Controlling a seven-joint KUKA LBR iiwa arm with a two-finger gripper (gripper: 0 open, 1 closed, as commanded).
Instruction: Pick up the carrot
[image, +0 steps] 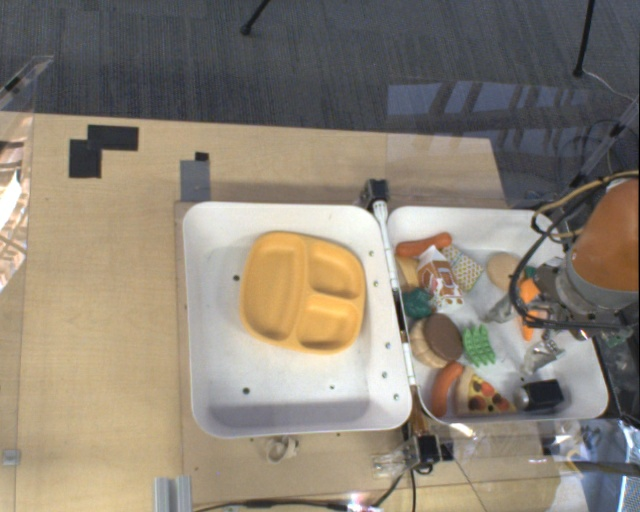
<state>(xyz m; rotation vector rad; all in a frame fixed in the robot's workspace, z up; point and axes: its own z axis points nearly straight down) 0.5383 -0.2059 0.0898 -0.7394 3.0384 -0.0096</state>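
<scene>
The grey arm with its orange band (612, 240) is reaching in from the right and hovering over the right-hand shallow white bin (600, 395). The tool (545, 350) is hanging low near that bin's right side; whether it is spread or pressed together I cannot tell. A small orange piece, probably the plastic toy carrot (527, 296), is lying just under the wrist at the bin's right, partly hidden by cables and metal, so its outline is unclear. Other toy foods are crowding the bin: a green ridged piece (480, 345), a brown round disc (441, 338) and a pizza slice (485, 396). The yellow divided plate (303, 290) is sitting in the left white bin (210, 400) on the table (90, 330). The carrot is likely light, stiff and smooth, so it may be slipping easily; gripping across its thicker middle seems safest.
</scene>
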